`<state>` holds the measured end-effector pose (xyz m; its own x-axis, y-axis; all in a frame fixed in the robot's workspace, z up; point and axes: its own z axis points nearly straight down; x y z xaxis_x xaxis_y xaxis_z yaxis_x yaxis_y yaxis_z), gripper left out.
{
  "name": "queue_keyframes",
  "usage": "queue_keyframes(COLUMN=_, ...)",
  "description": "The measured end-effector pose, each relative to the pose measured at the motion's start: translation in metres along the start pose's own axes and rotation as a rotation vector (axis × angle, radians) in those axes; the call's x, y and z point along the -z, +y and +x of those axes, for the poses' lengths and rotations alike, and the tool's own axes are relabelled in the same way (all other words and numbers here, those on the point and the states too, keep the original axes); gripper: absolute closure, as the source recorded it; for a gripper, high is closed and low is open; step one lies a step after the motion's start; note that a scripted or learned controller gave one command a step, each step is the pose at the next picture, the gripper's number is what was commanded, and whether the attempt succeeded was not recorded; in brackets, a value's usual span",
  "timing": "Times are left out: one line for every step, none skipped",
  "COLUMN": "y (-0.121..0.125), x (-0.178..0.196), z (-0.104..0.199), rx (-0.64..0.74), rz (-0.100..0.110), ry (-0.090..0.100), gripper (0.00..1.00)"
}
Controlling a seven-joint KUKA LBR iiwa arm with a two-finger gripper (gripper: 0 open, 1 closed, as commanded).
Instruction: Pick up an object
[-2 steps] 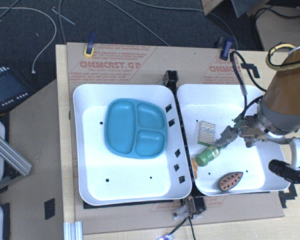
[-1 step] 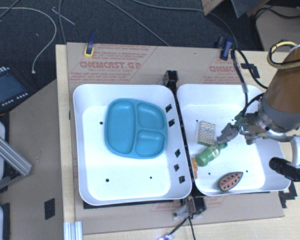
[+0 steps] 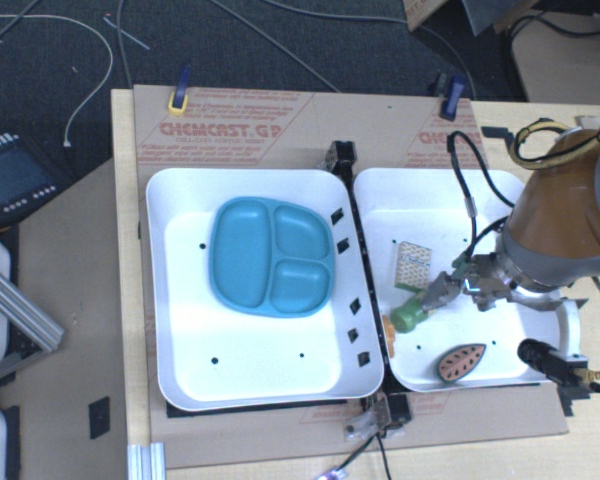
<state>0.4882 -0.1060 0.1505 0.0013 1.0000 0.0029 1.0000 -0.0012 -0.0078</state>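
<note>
Dark carpet strewn with cables surrounds your bench (image 3: 130,268), where two white bins sit side by side. Your left bin (image 3: 170,268) holds a blue divided plate (image 3: 272,256). Your right bin (image 3: 380,208) holds a patterned square packet (image 3: 412,264), a brown oval object (image 3: 461,362) near the front wall, and a green object (image 3: 407,316). Your tool (image 3: 435,296) touches the green object; whether it is apart or together cannot be told.
</note>
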Motion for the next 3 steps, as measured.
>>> queue_keyframes(y=0.0047, x=-0.0398, z=0.0022, rx=0.001, rz=-0.006, ry=0.001, gripper=0.0)
queue_keyframes(y=0.0112, x=-0.0466, z=0.004, rx=0.004, rz=-0.025, ry=0.001, gripper=0.0)
queue_keyframes(y=0.0105, x=-0.0369, z=0.0041, rx=0.004, rz=-0.022, ry=0.003, gripper=1.0)
